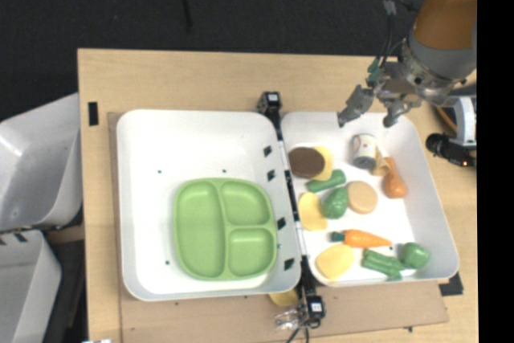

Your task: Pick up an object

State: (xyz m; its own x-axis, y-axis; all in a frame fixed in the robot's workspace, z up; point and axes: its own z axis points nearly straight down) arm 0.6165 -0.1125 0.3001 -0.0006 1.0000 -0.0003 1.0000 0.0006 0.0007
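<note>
- My tool hangs over the far end of the right bin, fingers spread apart, nothing between them.
- Right below the tool, near the far wall, a small silver-white can lies on its side; not touched.
- Just beside the can, an orange-tan gourd-shaped toy.
- Left of the can, a brown disc sits on a yellow piece.
- Mid bin: green pepper-like toy, tan round piece touching it, another green item just above, yellow piece at the left wall.
- Near end: carrot, yellow lemon-like piece, green vegetables near the corner.
- Left bin holds a green divided plate, three compartments, lying flat.
- Both bins sit side by side on the wooden worktop.
</note>
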